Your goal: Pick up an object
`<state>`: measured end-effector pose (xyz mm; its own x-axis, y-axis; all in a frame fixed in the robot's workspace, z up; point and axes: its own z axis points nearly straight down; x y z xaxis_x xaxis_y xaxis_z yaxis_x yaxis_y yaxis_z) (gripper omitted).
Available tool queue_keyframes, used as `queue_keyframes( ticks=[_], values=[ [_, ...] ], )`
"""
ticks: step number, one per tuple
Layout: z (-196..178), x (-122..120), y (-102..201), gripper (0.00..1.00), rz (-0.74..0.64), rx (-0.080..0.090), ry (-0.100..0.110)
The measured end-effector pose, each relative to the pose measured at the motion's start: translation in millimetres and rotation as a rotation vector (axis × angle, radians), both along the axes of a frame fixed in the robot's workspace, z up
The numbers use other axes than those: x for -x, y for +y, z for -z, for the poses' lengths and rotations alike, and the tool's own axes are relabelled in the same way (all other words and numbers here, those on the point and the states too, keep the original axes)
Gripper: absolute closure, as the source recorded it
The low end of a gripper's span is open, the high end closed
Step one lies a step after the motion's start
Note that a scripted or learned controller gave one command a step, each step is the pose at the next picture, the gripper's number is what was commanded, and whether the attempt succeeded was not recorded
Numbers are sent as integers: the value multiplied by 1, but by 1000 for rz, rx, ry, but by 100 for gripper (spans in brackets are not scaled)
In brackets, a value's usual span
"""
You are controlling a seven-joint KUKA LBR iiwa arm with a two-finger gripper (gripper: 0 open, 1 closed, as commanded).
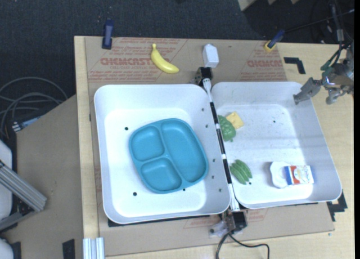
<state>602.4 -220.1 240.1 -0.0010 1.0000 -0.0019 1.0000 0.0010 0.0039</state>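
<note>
Gripper (318, 89) seen at right bin's (315, 139) far right corner, fingers spread apart, nothing held. Below it, white carton (291, 174) lies in right bin. Green toys (241, 170) lie near divider. Blue tray (167, 154) rests in left bin (112, 139).

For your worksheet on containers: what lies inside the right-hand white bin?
Inside the right bin lie two green items, a yellow piece and a white packet. What is beneath them is covered.
</note>
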Motion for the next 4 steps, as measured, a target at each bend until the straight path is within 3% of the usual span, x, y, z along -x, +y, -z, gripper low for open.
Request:
queue_keyframes(
  ticks=[1, 2, 3, 4],
  values=[
    [130, 18, 101, 0, 0, -4, 6],
    [156, 85, 42, 0, 3, -1, 6],
    [155, -34, 40, 0, 0, -2, 2],
    [106, 103, 6, 0, 3, -2, 6]
  ],
)
